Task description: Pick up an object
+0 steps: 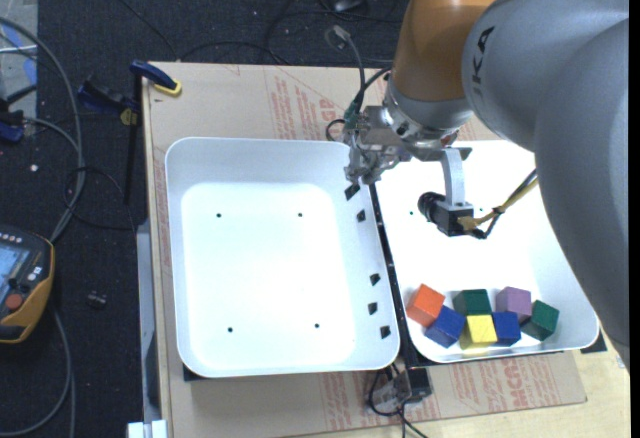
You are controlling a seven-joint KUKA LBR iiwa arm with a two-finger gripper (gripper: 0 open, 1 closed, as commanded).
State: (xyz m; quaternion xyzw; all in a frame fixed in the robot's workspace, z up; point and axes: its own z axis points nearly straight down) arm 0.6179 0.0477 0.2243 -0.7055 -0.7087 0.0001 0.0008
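Several small coloured blocks lie bunched at the near edge of the right bin (pixel 500 186): an orange one (pixel 427 303), a blue one (pixel 446 326), a green one (pixel 473 302), a yellow one (pixel 482 329), a purple one (pixel 515 301) and a dark green one (pixel 544 318). My gripper (pixel 362 164) hangs over the divide between the two bins, near their far end, well away from the blocks. Nothing shows in its grasp. The grey arm with its orange band covers the upper right part of the right bin.
The left bin (pixel 200 256) is a plain white tray with a few dark dots on its floor. Small black clips run along the shared rim (pixel 375 278). Cables and a blue-yellow clamp (pixel 155 76) lie beyond the bench's far edge.
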